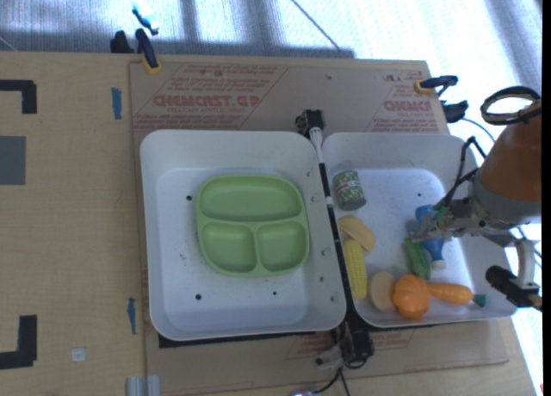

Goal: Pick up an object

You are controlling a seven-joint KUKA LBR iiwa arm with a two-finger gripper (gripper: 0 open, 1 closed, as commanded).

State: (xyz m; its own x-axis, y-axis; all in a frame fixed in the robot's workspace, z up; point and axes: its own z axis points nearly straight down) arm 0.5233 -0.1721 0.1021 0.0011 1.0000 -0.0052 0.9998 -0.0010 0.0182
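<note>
Claw (424, 232): lowered into the right bin (392, 151), tips at the blue toy (428, 213) and green vegetable (417, 258), likely targeting one; opening cannot be told, grasp unconfirmed. Just below it: orange piece (411, 296), carrot (452, 292). Leftward: corn (355, 269), can (349, 188); farther left, green tray (252, 223).

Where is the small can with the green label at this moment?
In the camera view, the can lies in the right bin, near its upper left corner beside the divider between the bins, just above the pale yellow piece.
</note>
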